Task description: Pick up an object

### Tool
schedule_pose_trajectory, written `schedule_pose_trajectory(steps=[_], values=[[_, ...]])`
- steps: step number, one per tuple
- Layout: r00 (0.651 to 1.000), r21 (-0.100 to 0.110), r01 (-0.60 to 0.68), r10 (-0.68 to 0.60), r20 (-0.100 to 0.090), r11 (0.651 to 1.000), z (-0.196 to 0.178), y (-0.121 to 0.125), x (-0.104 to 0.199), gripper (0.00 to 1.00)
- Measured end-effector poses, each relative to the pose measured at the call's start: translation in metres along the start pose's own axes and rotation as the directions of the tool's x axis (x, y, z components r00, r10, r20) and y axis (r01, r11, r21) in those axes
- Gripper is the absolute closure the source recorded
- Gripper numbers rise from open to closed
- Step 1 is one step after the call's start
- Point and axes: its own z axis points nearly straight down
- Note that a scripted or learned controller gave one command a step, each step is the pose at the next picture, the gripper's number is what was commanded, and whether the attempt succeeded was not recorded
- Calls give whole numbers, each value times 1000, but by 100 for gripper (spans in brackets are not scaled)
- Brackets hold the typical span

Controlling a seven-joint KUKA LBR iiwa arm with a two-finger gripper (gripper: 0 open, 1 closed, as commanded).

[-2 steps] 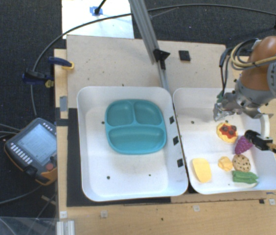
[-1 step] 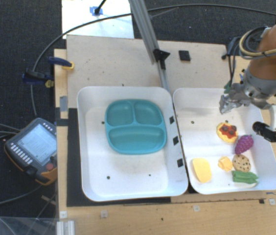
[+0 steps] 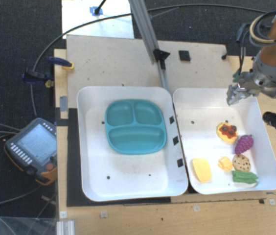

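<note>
The bench (image 3: 128, 62) carried two shallow white bins side by side. The left bin (image 3: 94, 175) held a teal divided plate (image 3: 135, 127), lying flat with its two small compartments toward the far side and its one wide compartment toward the near side. The right bin (image 3: 201, 116) held a cluster of toy foods in its near right part. The arm (image 3: 275, 48) reached in from the right, and its hand (image 3: 234, 96) hung over the far right corner of the right bin, well apart from the toys; how far its fingers stood open could not be told from this slant, and nothing showed between them.

Among the toys, a yellow cheese-like slab (image 3: 201, 170) lay nearest the bin's middle, its long axis running from far to near with a slight tilt. A green pod-shaped piece (image 3: 245, 177) lay at the near right, long axis across the bin. A purple grape bunch (image 3: 243, 143) pointed its narrow end toward the near side, beside a small tart with red topping (image 3: 227, 131). A speckled cookie (image 3: 241, 163) sat just beside a small orange-yellow piece (image 3: 225, 163).
</note>
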Motion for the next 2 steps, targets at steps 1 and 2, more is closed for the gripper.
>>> schedule_pose_trajectory(steps=[1, 2], values=[[1000, 4, 2, -2, -2, 1000, -6, -4, 44, 100], [1000, 4, 4, -4, -4, 1000, -13, -10, 105, 100]])
